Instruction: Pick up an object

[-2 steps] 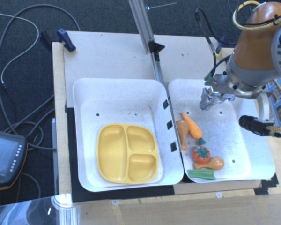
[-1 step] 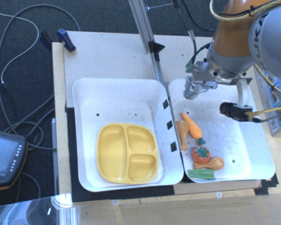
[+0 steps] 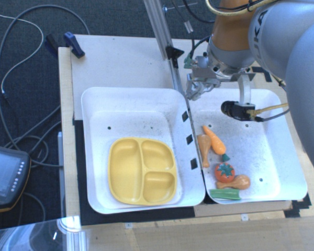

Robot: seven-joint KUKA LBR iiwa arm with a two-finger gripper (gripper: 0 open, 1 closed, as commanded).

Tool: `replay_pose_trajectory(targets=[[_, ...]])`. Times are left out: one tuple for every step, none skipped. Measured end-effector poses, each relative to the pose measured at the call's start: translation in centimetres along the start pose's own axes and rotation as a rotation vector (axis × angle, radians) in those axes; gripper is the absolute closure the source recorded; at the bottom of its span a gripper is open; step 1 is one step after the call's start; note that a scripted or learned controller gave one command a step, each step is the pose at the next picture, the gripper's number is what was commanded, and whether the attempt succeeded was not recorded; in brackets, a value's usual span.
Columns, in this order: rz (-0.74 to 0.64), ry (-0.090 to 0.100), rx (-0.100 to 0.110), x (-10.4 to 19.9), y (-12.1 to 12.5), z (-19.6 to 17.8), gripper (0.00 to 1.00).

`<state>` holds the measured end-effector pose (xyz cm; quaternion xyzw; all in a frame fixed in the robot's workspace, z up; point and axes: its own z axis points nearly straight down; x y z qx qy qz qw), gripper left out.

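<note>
My gripper (image 3: 195, 91) hangs above the back left corner of the right bin (image 3: 272, 156), near the wall between the two bins, with nothing seen between its fingers. In the right bin lie an orange carrot (image 3: 214, 139), a pale orange stick-shaped piece (image 3: 204, 150), a red tomato (image 3: 225, 171), a tan piece (image 3: 239, 182) beside the tomato, and a green bean pod (image 3: 224, 194) at the front rim. All these toys lie well in front of the gripper, toward the near side.
The left bin (image 3: 94, 109) holds a yellow divided plate (image 3: 143, 170). A metal post (image 3: 159, 20) slants up behind the bins. A black camera unit (image 3: 238, 110) hangs from the arm over the right bin. Cables lie on the floor at left.
</note>
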<state>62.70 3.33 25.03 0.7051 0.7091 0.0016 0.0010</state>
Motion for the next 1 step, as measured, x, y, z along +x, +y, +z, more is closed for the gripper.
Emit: replay_pose_trajectory(targets=[[-0.001, 0.001, 0.001, 5.68, 2.27, 0.28, 1.00]])
